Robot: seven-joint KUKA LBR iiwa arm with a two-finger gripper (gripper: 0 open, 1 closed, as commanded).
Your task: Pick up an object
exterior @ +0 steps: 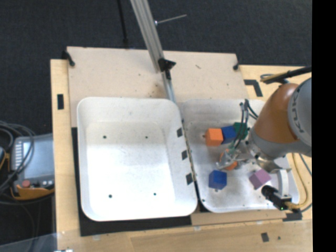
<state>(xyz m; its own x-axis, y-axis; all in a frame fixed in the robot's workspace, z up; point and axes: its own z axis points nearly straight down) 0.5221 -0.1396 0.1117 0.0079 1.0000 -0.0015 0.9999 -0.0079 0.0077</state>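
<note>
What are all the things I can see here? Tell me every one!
White bins: 2, side by side, left bin, right bin.
Orange block: 1, right bin, upper middle.
Blue blocks: 2, one touching the orange block's right side, one nearer the front.
Purple block: 1, right bin, front right.
Metal rail: 1, silver, slanting from the top down to the bins.
Handheld controller: 1, grey and orange, far left.
Arm: 1, grey with orange band, over the right bin.
Gripper: 1, among the blocks.

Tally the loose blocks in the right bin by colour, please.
Orange block: 1
Blue blocks: 2
Purple block: 1
Total: 4, though the arm may hide others.
</note>
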